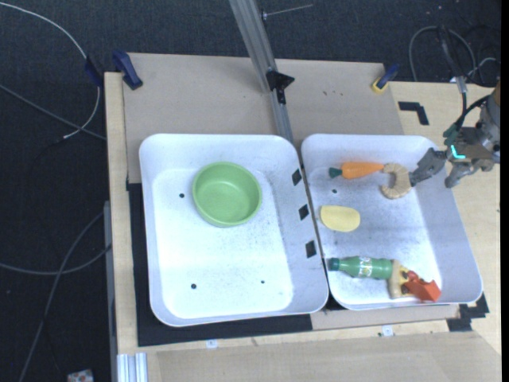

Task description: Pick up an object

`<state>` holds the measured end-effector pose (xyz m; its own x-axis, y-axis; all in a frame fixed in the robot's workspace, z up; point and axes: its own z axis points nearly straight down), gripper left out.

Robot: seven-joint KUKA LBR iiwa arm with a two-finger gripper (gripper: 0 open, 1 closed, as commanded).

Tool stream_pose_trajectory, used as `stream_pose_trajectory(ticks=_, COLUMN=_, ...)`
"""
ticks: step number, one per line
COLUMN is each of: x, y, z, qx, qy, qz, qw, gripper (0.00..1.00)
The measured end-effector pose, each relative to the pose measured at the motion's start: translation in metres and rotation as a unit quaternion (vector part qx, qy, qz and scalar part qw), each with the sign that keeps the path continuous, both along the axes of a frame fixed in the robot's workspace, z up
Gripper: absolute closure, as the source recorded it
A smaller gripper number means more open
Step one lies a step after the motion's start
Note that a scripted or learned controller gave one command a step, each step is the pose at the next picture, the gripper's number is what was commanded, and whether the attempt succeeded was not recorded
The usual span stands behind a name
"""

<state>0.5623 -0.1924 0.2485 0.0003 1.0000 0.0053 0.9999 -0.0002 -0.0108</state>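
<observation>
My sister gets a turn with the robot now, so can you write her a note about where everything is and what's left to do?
Gripper: at the right bin's upper right rim, fingers spread open, nothing between them.
Right bin holds: an orange toy carrot, a tan ring-shaped piece beside it, a flat yellow oval, a green plastic bottle, and a small red and tan toy in the lower right corner.
Left bin holds a round green bowl.
Done: nothing picked up yet.
Left: choose an object, probably the tan ring closest by, close on it and lift.

Green bowl (227,193), orange carrot (362,169) — bottle (363,267) green, seemingly.
</observation>
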Motion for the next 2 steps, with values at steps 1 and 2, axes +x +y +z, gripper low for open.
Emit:
stream_pose_trajectory(ticks=1, x=0.001, y=0.0, z=0.003, qx=-0.0007, qy=-0.003, qz=0.0, qw=1.0, gripper=0.0)
stream_pose_trajectory(ticks=2, x=-0.002, y=0.002, z=-0.061, qx=0.0003, qy=0.001, qz=0.0, qw=1.0, gripper=0.0)
